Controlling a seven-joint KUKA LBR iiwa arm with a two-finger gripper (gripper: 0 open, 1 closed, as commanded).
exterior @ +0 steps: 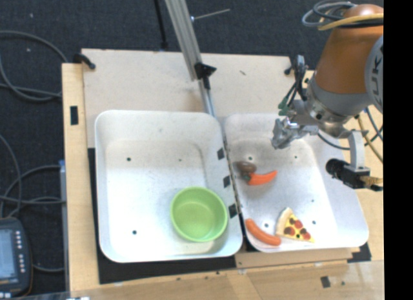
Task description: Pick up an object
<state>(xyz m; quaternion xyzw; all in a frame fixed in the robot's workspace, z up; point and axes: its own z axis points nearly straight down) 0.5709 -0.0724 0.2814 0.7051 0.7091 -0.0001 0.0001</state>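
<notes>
Claw (282, 139) hangs over the back of the right bin (335, 228), with nothing in it. I cannot tell if it is spread or pressed together. Close in front of it lies a small orange carrot (262, 177), touching a brown lump (246, 168). Its long side runs left to right, and the right end tips up a bit. If the claw comes down along that long side, I think the carrot may slip or roll away. It could bump the lump too.

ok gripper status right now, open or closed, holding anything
Gripper: open or closed cannot be told from this view; it hangs above the right bin, with nothing seen held. The carrot lies on the bin floor.
</notes>
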